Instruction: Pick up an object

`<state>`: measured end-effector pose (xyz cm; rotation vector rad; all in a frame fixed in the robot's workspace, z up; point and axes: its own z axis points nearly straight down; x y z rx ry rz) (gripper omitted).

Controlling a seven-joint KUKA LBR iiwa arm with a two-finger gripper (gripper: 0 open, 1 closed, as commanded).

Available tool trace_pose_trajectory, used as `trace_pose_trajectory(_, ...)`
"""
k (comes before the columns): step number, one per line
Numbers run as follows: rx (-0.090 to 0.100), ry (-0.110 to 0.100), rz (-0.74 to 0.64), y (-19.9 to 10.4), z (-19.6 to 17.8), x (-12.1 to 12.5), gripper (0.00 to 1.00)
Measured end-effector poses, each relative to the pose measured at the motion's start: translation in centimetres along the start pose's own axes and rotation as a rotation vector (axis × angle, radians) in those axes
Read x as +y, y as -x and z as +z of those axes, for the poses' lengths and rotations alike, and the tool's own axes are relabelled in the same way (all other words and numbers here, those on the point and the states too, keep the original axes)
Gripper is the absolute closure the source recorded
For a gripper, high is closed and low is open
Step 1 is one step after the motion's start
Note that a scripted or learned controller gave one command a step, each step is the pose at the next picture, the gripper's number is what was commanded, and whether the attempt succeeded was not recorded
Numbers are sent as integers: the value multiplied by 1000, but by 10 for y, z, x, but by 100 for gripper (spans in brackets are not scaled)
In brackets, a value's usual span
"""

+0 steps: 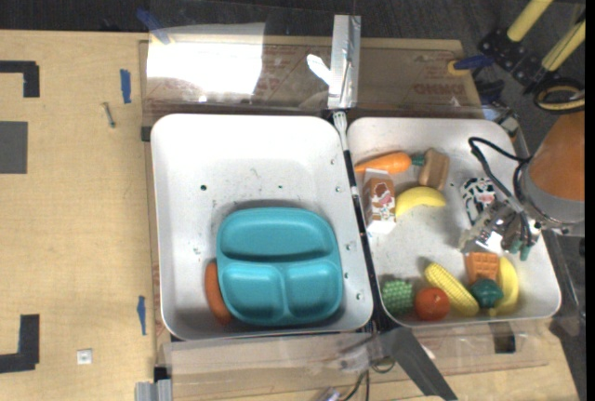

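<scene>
The left bin (186,157) carries a teal divided tray (277,265) at its front edge, its back half bare. In the right bin (446,131), the gripper (497,232) hangs by the right wall; whether it is clenched I cannot tell. An orange waffle piece (482,263) lies just beneath it, a corn cob (449,286) frontward, a banana (419,198) toward centre.
</scene>
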<state>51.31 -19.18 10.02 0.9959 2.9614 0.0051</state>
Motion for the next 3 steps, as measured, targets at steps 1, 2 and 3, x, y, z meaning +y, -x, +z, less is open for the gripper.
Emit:
trace_pose_trajectory(1,-2,-4,116,60,-199,4,100)
trace_pose_trajectory(2,0,-6,114,60,-204,5,100)
trace_pose_trajectory(3,-8,-4,113,62,-215,6,100)
